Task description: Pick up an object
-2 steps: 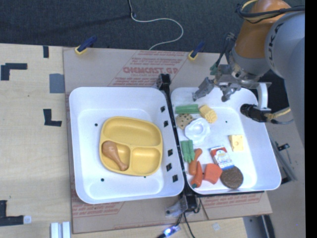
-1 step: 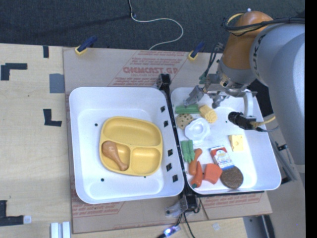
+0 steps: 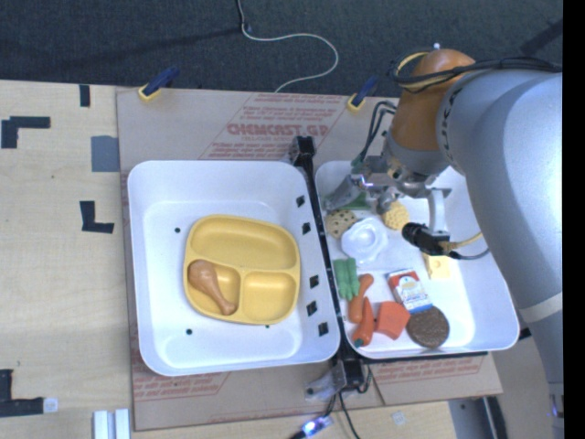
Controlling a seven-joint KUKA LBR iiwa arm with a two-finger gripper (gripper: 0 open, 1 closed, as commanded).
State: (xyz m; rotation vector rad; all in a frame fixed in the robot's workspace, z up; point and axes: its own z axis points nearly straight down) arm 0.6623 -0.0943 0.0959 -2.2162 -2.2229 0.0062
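Arm (image 3: 512,144): grey, orange band above the wrist, reaching in from the right and hanging over the back part of the right bin (image 3: 489,314).

Worktop (image 3: 55,245): pale wood, carrying 2 shallow white bins side by side on brown card.

Left bin (image 3: 151,273): holds 1 yellow divided plate (image 3: 243,268), with a toy drumstick (image 3: 213,284) lying in its left compartment.

Right bin: the likely targets sit here, close together. From larger to smaller: a white lidded cup (image 3: 363,240) near the middle, a dark round cookie (image 3: 427,327) at the front, a small red-and-white carton (image 3: 409,289), an orange block (image 3: 393,318), an orange carrot-like piece (image 3: 363,311) and a green piece (image 3: 345,277) along the left wall, and a yellow knobbly piece (image 3: 396,215) just under the wrist.

Gripper (image 3: 370,190): low at the back of the right bin, just behind the white cup and beside the yellow piece.

Step in hand, as a judgement: descent or positioning over the clutter, no grasp confirmed. Next move calls for settling on 1 object, probably the cup or the yellow piece, and closing squarely on it without nudging neighbours.

Fingers: cannot tell whether released or clenched; wrist hardware and cables hide them. Nothing is visibly held between them.
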